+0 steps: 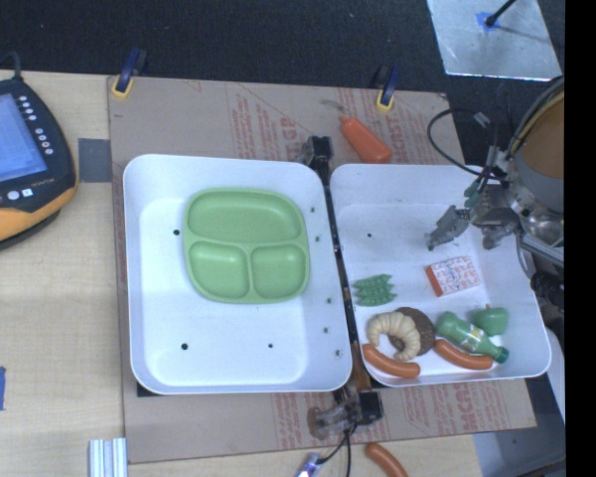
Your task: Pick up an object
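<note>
The pale wooden counter (40,316) is carrying a brown cardboard sheet (238,117), and two clips, one at the sheet's upper left (127,73) and one further right (385,85), are pinning its far edge. Two white bins are sitting side by side on the sheet, the left bin (159,356) touching the right bin (397,182). An orange carrot-like piece (365,140) is lying on the cardboard just above the right bin. A handheld control pendant (20,162) is resting at the counter's left edge, and a sausage-like piece (385,458) is lying near the front edge.
</note>
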Controlling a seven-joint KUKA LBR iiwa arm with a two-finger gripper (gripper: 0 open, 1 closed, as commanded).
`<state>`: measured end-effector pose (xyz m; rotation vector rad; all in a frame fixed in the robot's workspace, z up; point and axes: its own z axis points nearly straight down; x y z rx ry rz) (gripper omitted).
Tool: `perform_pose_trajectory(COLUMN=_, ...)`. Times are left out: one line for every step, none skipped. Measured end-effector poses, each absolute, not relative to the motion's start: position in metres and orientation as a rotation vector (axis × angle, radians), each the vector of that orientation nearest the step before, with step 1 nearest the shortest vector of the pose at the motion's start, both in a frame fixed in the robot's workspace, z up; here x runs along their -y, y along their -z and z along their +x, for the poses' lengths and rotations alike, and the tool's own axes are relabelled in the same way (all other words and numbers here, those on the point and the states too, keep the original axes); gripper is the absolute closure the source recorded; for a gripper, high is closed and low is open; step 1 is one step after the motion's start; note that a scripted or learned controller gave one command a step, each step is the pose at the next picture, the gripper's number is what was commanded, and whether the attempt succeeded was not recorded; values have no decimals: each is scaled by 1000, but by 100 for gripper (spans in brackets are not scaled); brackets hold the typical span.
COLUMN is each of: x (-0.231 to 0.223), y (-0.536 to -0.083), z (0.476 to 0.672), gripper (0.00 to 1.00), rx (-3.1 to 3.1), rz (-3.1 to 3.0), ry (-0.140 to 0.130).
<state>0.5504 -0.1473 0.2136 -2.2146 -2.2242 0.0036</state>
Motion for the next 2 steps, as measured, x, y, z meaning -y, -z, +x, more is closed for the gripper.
perform_pose_trajectory(x=101, y=-157, z=519, gripper=0, rx=2226, rz=-2212, ry=-5)
perform_pose_trajectory(x=125, y=-91, z=488, gripper=0, rx=2225, rz=-2214, ry=-5)
